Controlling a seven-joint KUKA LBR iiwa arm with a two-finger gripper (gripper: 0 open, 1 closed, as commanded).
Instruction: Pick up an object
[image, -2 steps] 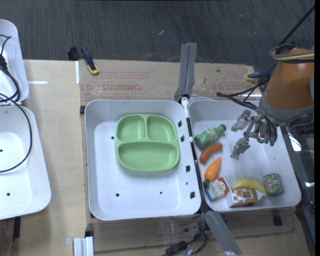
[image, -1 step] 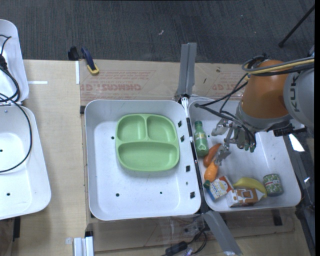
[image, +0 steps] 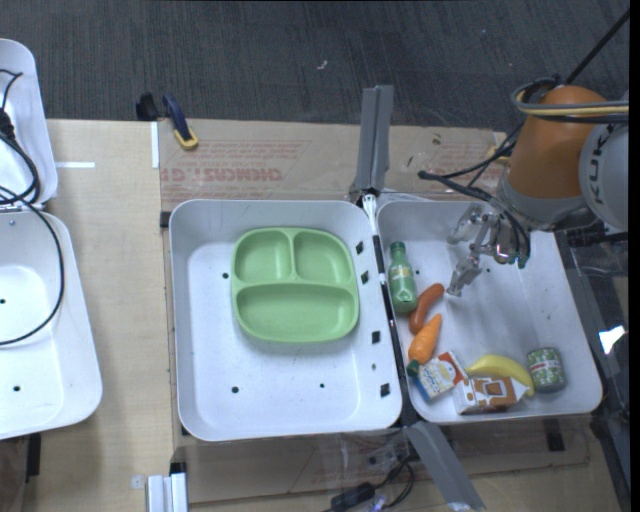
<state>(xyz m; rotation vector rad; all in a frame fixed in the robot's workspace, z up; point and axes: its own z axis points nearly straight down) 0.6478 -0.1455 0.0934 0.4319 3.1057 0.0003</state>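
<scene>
My gripper (image: 470, 268) hangs over the upper middle of the right bin (image: 520, 310), its fingers pointing down and left with nothing between them. Just left of it lie a green bottle (image: 401, 275) along the bin's left wall and two carrots, one (image: 428, 303) above the other (image: 425, 338). Along the bin's front edge sit a small carton with a picture (image: 438, 377), an orange and white carton (image: 490, 395), a banana (image: 500, 367) and a green can (image: 546, 368).
The left bin (image: 200, 340) holds a green divided plate (image: 295, 283). A grey divider bar (image: 374, 140) stands behind the two bins. Cables trail from the arm's wrist (image: 555, 150) at the upper right.
</scene>
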